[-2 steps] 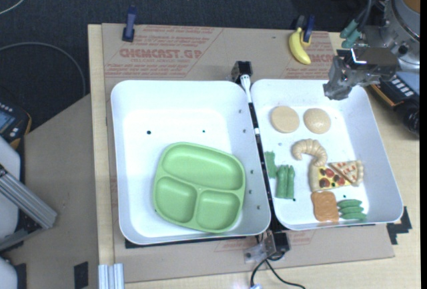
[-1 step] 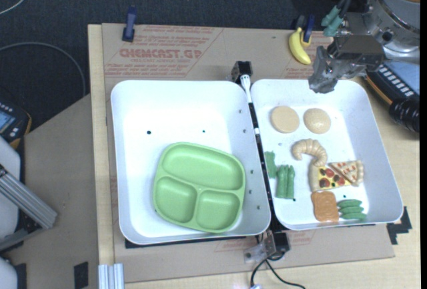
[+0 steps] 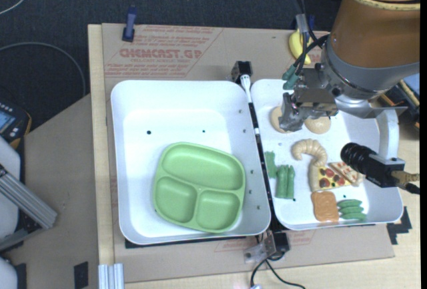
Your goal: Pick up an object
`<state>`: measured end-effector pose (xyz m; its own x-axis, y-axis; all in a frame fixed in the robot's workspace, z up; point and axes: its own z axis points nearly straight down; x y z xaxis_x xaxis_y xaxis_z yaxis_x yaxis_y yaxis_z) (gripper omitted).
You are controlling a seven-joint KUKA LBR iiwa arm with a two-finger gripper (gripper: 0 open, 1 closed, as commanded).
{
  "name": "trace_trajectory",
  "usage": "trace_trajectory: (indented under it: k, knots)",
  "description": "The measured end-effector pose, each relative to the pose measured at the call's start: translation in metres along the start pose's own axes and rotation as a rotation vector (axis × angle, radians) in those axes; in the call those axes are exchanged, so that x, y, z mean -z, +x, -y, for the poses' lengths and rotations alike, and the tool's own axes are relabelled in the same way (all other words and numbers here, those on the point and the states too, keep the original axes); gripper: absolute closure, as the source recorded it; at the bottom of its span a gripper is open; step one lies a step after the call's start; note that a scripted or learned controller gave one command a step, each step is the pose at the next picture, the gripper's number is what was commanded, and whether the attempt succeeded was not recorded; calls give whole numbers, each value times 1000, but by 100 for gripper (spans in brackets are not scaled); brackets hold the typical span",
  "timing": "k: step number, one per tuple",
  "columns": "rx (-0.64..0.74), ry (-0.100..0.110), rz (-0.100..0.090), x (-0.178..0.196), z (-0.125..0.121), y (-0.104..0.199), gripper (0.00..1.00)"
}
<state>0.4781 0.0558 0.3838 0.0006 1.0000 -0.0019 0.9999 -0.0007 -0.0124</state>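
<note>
The gripper (image 3: 291,119) hangs low over the back part of the shallow white plastic bin on the right (image 3: 300,211). It is grey and sits right on top of a pale tan, round, lumpy toy food (image 3: 319,125). The tan toy pokes out on both sides of the gripper, so I cannot tell if it is one piece or two. I also cannot tell how far open the gripper is, or if it has hold of anything.

The tan toy looks like the thing to pick up. It lies near the back of the right bin, close to the wall between the two bins.

To do this step well, I think the gripper should sit over the middle of the tan toy, not its edge. A round, smooth toy can pop out if it is pinched at the side. The squeeze should be slow and firm, and the lift should go straight up.

A curved tan toy croissant (image 3: 310,149) lies just in front of the tan toy, so the gripper should not bump it. Farther to the front lie a toy pizza slice (image 3: 331,176), some green bean sticks (image 3: 285,181), an orange-brown piece of toy bread (image 3: 325,206) and a green pea pod (image 3: 351,209). They are well out of the way.

The shallow white plastic bin on the left (image 3: 133,147) holds a light green plastic plate with three parts (image 3: 199,186).
</note>
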Motion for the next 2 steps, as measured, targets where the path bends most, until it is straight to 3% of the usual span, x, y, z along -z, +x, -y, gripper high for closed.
trace_trajectory:
  k: [1, 2]
  knots:
    - [-5, -18, -1, 39, -1, -57, 100]
    - [7, -30, -4, 159, -23, -9, 100]
